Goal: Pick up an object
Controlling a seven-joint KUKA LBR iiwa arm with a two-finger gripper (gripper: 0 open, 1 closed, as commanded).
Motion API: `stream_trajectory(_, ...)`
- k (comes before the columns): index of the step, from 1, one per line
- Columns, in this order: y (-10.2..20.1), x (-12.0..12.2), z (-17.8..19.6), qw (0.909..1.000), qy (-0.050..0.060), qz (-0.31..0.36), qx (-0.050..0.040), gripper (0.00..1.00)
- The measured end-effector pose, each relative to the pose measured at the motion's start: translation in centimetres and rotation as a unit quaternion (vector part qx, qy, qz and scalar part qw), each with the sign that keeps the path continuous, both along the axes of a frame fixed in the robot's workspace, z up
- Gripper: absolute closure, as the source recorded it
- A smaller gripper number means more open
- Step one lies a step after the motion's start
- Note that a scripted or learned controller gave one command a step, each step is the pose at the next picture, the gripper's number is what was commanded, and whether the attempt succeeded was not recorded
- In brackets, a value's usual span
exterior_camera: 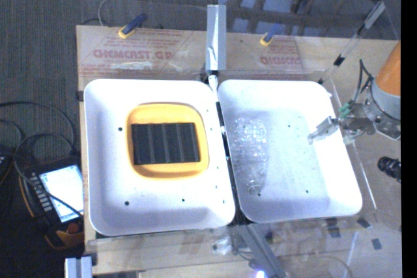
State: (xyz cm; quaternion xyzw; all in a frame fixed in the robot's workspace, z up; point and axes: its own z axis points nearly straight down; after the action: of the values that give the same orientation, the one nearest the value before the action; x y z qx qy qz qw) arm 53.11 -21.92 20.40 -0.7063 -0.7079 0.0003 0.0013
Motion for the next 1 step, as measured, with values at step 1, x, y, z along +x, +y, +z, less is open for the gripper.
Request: stream_trajectory(1, 6.92, -4.79, -5.74, 0.995, 0.001, -0.1, -0.0001, 0.0)
